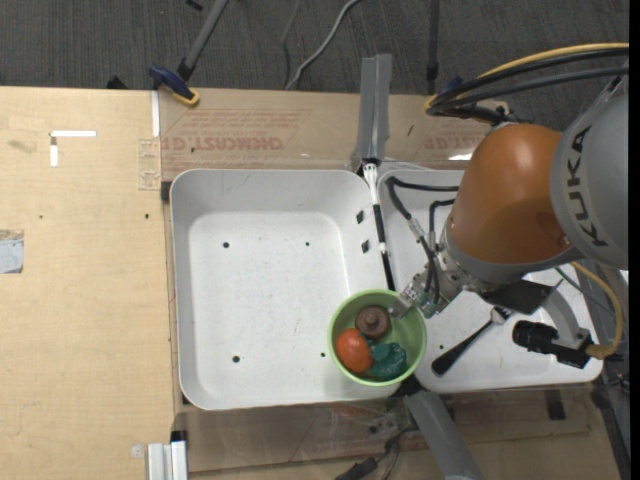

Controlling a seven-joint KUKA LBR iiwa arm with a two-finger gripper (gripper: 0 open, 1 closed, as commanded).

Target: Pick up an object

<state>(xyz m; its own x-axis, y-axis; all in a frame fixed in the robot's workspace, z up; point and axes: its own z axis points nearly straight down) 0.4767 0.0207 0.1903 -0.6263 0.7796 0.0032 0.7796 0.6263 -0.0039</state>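
I see the green bowl [379, 350] at the left bin's [200, 268] near right corner, holding a red ball [352, 349], a brown piece [373, 320] and a teal lump [391, 358]. My end effector [420, 296] sits just beside its right rim; its grip I cannot tell. Bins rest on the wooden worktop [70, 298]. The arm [515, 208] leans over the right bin [500, 363].

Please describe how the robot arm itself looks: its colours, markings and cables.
The arm is grey, with black letters "KUKA" on its casing and a large rounded orange band above the wrist. Yellow and black cables arc over it from behind. The claw is small, metallic, with a touch of teal.
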